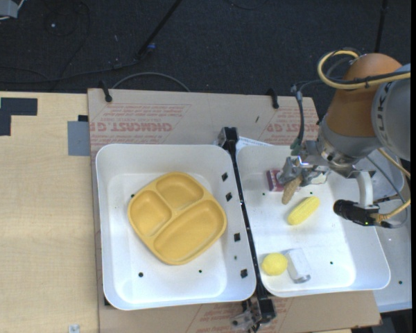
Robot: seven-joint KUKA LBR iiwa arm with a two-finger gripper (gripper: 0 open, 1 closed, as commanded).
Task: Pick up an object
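Wooden bench with two white bins. Left bin holds a glossy yellow divided plate. In the right bin the gripper is clamped on a tan, stick-like piece: grasp stage, so lifting comes next. Nearby lie bumpy yellow corn and a round ball.

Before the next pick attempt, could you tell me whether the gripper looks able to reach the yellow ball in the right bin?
Probably yes. The yellow ball lies uncovered near the bin's front, the gripper hovers over the same bin, and only a small grey object sits close beside it.
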